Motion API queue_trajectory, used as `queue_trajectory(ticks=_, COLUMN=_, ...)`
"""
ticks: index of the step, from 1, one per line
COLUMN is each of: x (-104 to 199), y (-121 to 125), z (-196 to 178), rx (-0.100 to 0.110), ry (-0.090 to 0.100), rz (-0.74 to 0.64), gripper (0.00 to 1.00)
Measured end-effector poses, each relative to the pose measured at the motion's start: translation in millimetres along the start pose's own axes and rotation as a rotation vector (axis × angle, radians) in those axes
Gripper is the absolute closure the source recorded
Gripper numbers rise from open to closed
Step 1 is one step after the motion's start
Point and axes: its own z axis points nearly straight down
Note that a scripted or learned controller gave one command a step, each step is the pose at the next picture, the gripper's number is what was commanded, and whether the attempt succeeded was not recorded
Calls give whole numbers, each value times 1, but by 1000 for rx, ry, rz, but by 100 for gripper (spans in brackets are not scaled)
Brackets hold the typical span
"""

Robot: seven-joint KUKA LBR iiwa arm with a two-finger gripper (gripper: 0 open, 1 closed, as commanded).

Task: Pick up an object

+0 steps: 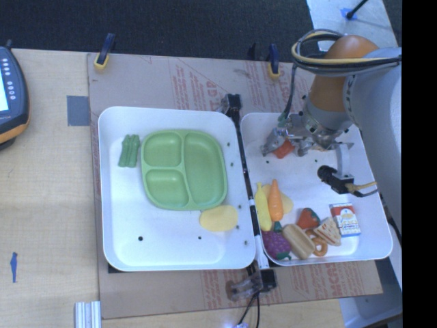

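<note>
Gripper [285, 144] low in right bin [372, 251], fingers clamped on red-orange toy [283, 150]. Carrot [274, 200], hotdog [298, 241], grapes [275, 242] near front. Green plate [184, 169] in left bin [123, 248].

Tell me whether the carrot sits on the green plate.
No. The carrot lies in the right bin, beside the banana; the green plate is in the left bin.
</note>
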Motion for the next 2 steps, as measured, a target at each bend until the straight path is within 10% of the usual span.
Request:
queue_trajectory(ticks=1, x=1, y=6, z=-5, rx=-8, ry=2, rz=-4, gripper=0)
queue_trajectory(ticks=2, x=1, y=7, z=-16, rx=-8, ry=1, rz=-8, gripper=100)
